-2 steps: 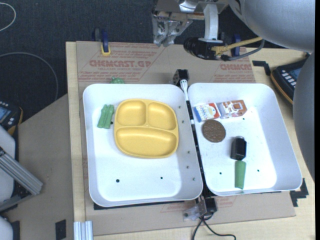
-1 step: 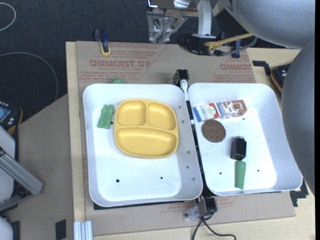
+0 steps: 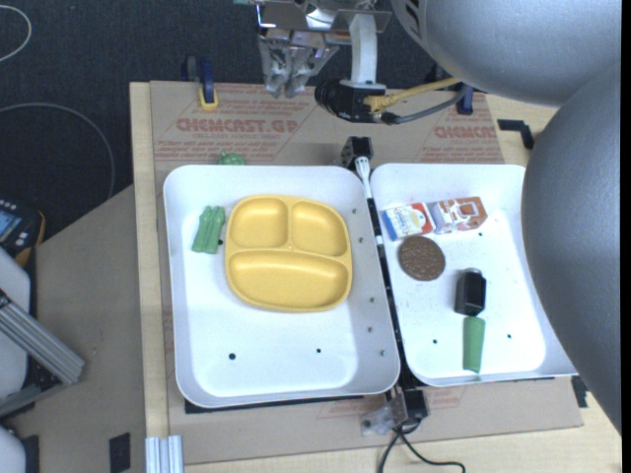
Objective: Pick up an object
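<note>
Your gripper point(image 3: 287, 75) hangs at the upper centre, grasping nothing; I cannot tell whether it is released or clenched, and every object remains in the two shallow white bins point(image 3: 286, 377).

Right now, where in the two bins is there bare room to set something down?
Left bin: bare floor in front of the yellow divided plate. Right bin: crowded centre with packet, brown disc, black object, green stick; its front-left corner is free.
</note>
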